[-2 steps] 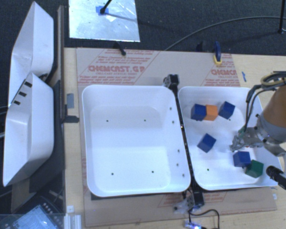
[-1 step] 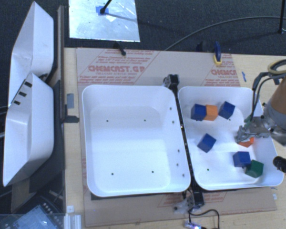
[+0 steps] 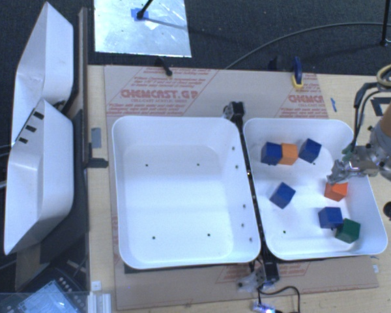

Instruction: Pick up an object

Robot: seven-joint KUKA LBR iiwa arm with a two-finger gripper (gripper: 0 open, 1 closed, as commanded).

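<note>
The right bin [image 3: 300,253] holds several small blocks. Along its far side sit a blue block [image 3: 271,153], an orange block [image 3: 289,154] touching it, and another blue block [image 3: 309,150]. A blue block [image 3: 282,194] lies near the middle. At the right side are an orange block [image 3: 336,190], a blue block [image 3: 330,217] and a green block [image 3: 348,230]. My gripper [image 3: 340,172] reaches in from the right and hangs just above the far edge of the right-hand orange block. Nothing is visibly held.
The left bin [image 3: 127,175] stands beside the right one, sharing a dark divider [image 3: 247,175]. Spare white bins [image 3: 39,142] lean at the far left. A blue clamp [image 3: 298,74] grips the board's far edge, and cables run behind the bench.
</note>
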